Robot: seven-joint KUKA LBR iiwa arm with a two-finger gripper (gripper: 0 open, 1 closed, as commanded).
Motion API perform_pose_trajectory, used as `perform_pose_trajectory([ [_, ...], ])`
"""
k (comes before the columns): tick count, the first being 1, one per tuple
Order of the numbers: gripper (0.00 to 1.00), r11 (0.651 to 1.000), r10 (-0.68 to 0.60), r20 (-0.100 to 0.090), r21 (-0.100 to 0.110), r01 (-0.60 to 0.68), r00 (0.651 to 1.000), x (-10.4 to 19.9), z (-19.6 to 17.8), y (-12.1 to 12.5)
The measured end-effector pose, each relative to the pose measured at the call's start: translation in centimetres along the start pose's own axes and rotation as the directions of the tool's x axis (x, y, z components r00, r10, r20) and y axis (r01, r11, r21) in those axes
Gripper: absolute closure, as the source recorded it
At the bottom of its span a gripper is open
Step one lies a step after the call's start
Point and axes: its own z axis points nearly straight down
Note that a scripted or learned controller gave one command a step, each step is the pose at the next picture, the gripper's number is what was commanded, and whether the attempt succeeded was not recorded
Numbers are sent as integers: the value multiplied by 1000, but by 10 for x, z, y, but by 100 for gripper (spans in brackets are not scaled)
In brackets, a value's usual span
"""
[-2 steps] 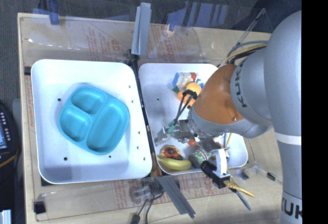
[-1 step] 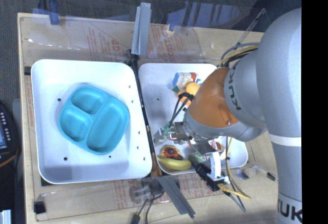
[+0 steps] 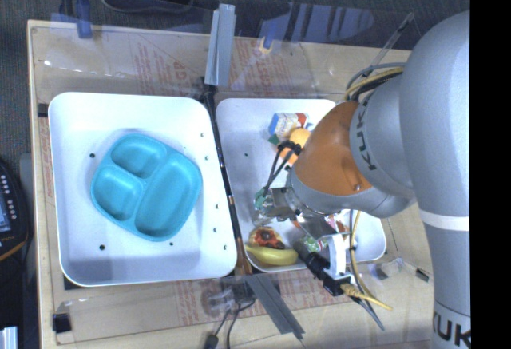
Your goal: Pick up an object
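One fixed camera looks down at a slant on both bins [image 3: 128, 263], arm [image 3: 431, 132] entering right.

The grey arm [image 3: 435, 124] reaches in from the right, its thick upper section filling that side. It bends downward at the orange band [image 3: 331, 160] above the wrist. Below the band, the wrist with its cables points down and to the left.

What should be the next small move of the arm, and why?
Probably a short straight descent toward the banana. The arm hangs over the right bin, and the banana lies at that bin's near edge, just below the wrist, beside a small red and dark item. The gripper's state cannot be judged.
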Motion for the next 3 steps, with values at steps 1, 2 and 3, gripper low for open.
perform_pose_trajectory([
  [1,0,1000,3,4,-1,-3,1000,-2,-1,0],
  [2,0,1000,15,10,-4,-15,1000,-2,8,0],
  [3,0,1000,14,10,0,-14,1000,1,11,77],
])
